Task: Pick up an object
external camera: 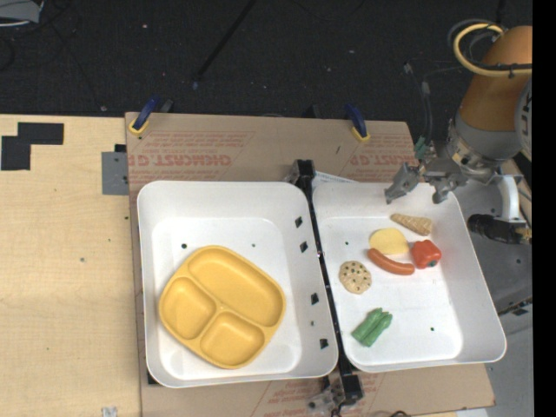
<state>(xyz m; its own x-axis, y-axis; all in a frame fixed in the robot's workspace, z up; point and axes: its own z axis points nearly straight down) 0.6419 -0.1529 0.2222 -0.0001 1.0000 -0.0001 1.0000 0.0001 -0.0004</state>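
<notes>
The right bin (452, 337) holds several toy foods: a tan cone-shaped piece (412, 224), a yellow lemon-like piece (387, 241), a red sausage (391, 262), a red pepper (426, 254), a speckled cookie (354, 277) and a green bean bunch (373, 327). My gripper (421, 183) hangs over the bin's far edge, above and just behind the cone piece. Its two fingers are spread apart, open, with nothing between them.
The left bin (165, 207) holds a yellow three-compartment plate (222, 305). Cardboard (261, 150) lies under both bins, held by blue-and-yellow clamps (358, 124) at the back. A black divider (314, 268) runs between the bins.
</notes>
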